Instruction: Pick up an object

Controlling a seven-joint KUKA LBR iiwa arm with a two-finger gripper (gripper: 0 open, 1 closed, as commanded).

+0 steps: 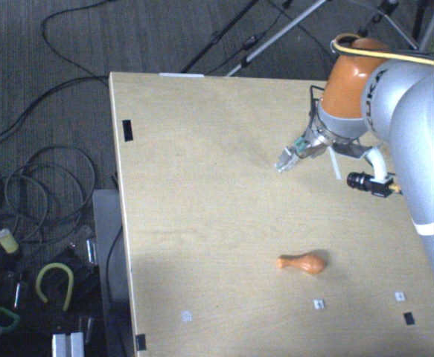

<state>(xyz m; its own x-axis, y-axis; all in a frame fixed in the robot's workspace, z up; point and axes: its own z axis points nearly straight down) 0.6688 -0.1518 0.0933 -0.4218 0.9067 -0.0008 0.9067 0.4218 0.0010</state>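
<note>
Gripper [287,159] is seen at the end of the grey arm [414,132], below the orange band [347,80], angled down toward the board. Whether it is wide or narrow cannot be told at this size; nothing is seen held in it.

The orange object [302,262], a small pear-shaped piece with a narrow neck pointing away from the arm, lies flat on the tan board [202,169]. Relative to that object, the gripper is placed well apart, toward the far side of the board and roughly in line with the neck end. No contact is seen.

Step judged: approach, grasp not yet begun. The next move calls for the gripper to be carried over the object, aligned across its narrow width, then lowered.
</note>
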